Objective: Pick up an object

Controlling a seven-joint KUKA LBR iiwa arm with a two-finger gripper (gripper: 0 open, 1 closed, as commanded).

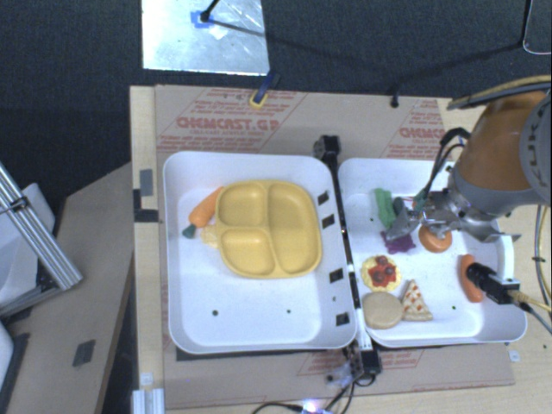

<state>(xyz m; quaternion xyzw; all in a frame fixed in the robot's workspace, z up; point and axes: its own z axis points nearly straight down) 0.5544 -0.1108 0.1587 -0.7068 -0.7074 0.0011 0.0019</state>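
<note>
The pincer hangs low in the right bin, over the purple toy beside the green one near the bin's inner wall, apparently lined up for a grab, its spread impossible to tell.

The pincer hangs over the right bin, beside a purple toy.
</note>
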